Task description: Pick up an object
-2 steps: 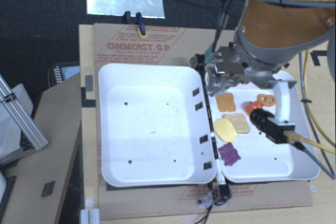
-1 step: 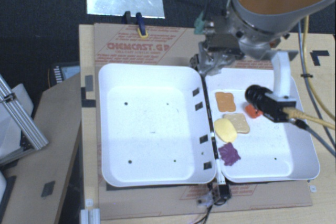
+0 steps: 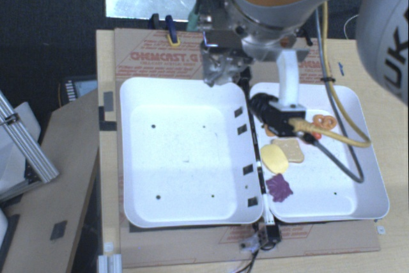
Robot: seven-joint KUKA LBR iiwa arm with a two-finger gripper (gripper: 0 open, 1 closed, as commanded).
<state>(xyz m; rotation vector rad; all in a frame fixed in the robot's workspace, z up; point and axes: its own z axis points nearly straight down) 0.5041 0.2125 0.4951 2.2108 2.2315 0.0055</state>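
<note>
the arm's gripper (image 3: 220, 70) hangs over the far edge of the left bin (image 3: 147, 201), close to the divide between the two bins; its fingers are blurred and i cannot tell how they stand, and nothing shows between them. the things to pick lie in the right bin (image 3: 345, 201), near its left wall: a yellow disc (image 3: 274, 158) touching a tan square (image 3: 293, 149), a purple piece (image 3: 278, 188) nearer the camera, and a pretzel (image 3: 323, 121) further right. a yellow cable (image 3: 342, 113) crosses that bin.
</note>
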